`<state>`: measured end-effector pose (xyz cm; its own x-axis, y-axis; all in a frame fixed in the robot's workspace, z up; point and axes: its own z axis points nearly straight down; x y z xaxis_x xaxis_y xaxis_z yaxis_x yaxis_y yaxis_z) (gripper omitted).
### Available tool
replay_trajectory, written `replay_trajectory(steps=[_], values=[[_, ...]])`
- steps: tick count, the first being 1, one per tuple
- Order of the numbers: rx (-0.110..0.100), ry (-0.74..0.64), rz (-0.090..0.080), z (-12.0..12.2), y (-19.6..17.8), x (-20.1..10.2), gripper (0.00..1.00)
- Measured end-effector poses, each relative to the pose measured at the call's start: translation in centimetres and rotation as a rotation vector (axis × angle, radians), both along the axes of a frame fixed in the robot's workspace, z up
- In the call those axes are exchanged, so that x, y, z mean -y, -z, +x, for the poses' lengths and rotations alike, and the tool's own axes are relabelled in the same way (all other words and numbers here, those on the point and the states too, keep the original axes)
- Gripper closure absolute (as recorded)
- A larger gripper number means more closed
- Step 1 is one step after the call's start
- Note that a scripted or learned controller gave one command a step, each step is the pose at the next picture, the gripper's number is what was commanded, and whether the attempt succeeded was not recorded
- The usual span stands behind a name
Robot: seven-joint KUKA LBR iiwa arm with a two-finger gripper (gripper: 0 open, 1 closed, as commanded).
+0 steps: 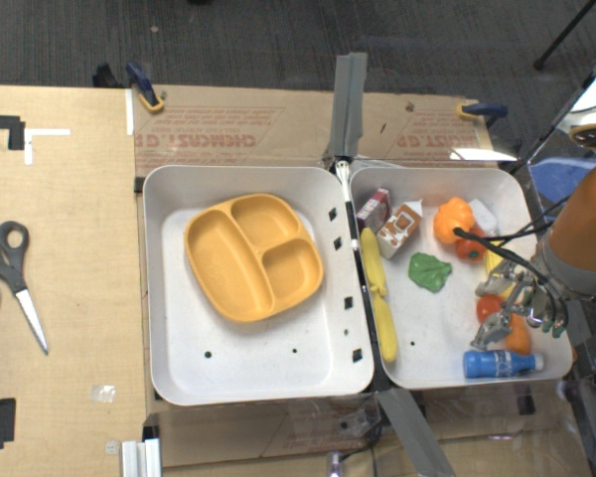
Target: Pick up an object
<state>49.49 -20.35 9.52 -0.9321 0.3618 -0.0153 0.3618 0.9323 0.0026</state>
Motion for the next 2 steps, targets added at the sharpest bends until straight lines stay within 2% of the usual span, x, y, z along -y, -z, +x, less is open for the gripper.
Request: replay_trajectory(steps=[1,2], values=[[0.000,-0.005,-0.001,0.10,-0.89,-0.08,1.00],[0.000,-0.005,-0.001,0.11,-0.90,-0.11,0.00]])
